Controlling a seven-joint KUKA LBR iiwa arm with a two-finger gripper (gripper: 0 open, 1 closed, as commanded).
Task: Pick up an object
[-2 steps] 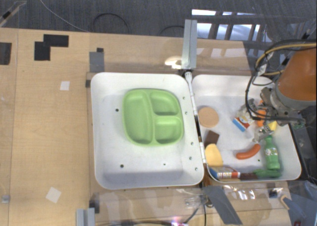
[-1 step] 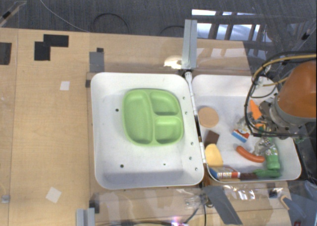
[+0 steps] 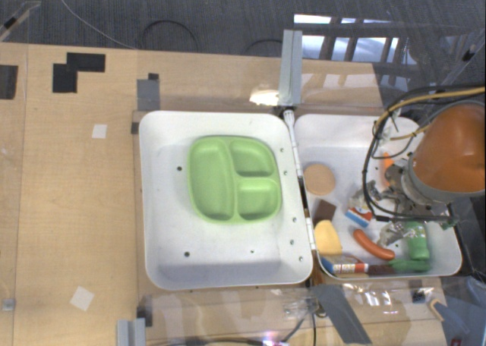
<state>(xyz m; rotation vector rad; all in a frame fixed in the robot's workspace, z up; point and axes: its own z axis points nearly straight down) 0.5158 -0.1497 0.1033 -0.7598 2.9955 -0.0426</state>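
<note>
The gripper (image 3: 395, 224) is being held low over the right bin (image 3: 342, 136), under the grey wrist and the orange band (image 3: 452, 151). Its claw is being masked by cables and the wrist body, so whether it is apart or together cannot be told. Nothing is being seen clamped in it. The likeliest target is being judged as the red sausage-shaped toy (image 3: 373, 246), lying on the bin floor just beside the gripper, toward the bin's near edge. It is lying flat between the yellow lump (image 3: 328, 237) on the left and the green block (image 3: 416, 250) on the right, close to both, with a red-and-white tube (image 3: 353, 267) just below it. Its long axis is running from upper left to lower right in the view, and no distinct front end is being made out. It is being judged as light, smooth, rounded, probably plastic or rubber, and not fragile, so it is likely to roll or slip under a glancing pinch. Hold is best being taken at mid-length, across the narrow width, square to the long axis. A tan disc (image 3: 319, 179) and a brown block (image 3: 325, 210) are lying further left. The left bin (image 3: 163, 261) is carrying a green divided plate (image 3: 231, 177).
</note>
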